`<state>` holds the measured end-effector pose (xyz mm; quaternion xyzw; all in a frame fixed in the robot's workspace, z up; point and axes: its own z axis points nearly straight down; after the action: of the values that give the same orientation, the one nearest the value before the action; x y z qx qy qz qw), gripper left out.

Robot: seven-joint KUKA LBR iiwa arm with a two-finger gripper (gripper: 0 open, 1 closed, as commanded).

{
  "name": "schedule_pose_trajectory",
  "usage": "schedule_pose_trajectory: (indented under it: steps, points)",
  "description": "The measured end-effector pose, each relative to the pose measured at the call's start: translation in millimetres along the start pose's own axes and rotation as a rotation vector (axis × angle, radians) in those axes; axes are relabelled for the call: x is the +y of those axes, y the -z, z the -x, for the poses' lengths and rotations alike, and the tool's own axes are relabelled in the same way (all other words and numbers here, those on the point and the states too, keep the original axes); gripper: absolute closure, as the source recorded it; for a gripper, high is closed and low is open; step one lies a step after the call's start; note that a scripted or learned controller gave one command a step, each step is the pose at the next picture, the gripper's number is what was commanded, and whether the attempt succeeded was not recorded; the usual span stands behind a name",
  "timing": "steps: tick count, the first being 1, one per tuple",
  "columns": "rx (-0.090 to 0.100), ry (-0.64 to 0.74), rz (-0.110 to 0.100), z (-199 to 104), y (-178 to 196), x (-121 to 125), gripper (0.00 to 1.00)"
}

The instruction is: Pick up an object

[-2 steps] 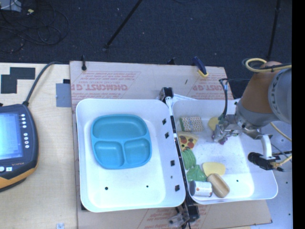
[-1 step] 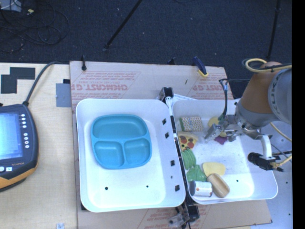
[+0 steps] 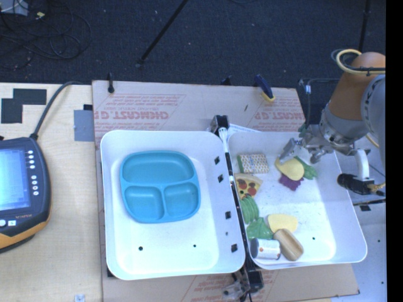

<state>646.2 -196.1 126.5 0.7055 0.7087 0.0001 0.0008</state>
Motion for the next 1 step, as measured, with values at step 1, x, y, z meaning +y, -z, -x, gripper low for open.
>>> schedule_pose_trajectory:
  steps: [1]
  points:
    - [-0.001,-0.001,-0.003,-22.0,-40.6,-19.0,0.00]
